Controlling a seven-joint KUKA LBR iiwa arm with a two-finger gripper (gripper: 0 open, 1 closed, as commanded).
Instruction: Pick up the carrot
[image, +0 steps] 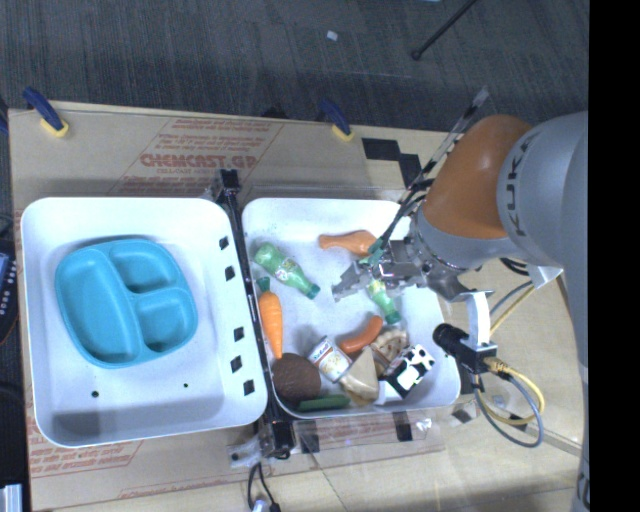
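Overhead, looking down at a slant on two white bins side by side. Left bin (40, 330): holding a blue divided tray (125, 300), tilted slightly, all of it plain to see. Right bin (300, 215): crowded, with its right wall and far corner hidden under the grey arm (545, 190) and the orange band above the wrist.

Carrot (270, 318) lying lengthwise against the bin's left wall, green top toward the far side, orange tip pointing at a brown round thing (295, 378); fully visible, nothing gripping it. Just beyond it, a green bottle (284, 270) lying aslant. Near the far wall, a small orange drumstick shape (348, 241). Along the near wall, a heap too jumbled to sort out: a small can (326, 358), an orange sausage-like piece (362, 334), a black-and-white toy (410, 370), a dark green strip (322, 404) at the very edge.

Gripper (362, 278) low over the middle of the right bin, well apart from the carrot, beside a second green bottle (383, 302) half covered by it. Metal parts blurred together; cannot tell how far open, nor whether anything is between them.
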